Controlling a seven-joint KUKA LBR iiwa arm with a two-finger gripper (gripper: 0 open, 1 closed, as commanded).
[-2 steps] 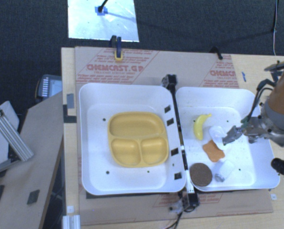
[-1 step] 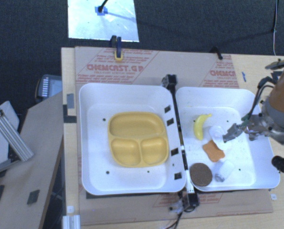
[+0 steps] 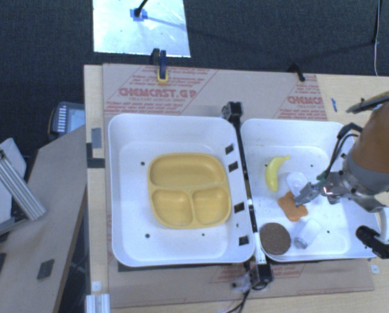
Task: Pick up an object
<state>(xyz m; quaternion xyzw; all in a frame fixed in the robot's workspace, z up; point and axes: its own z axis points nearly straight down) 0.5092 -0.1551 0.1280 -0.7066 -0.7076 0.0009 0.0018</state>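
Camera view: I see the arm's jaws (image 3: 303,195) low in the right bin (image 3: 325,130), tips at the orange piece (image 3: 291,207) beside a banana (image 3: 275,172), can't tell if they're apart or together; yellow tray (image 3: 185,189) sits in left bin (image 3: 126,175).

The arm (image 3: 377,150) is cut off by the right edge of the frame. Part of the orange object (image 3: 291,207) is covered by the gripper (image 3: 305,195).

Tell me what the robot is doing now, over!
Tool low in right bin, over orange piece. No grasp seen. Banana and brown disc close by.
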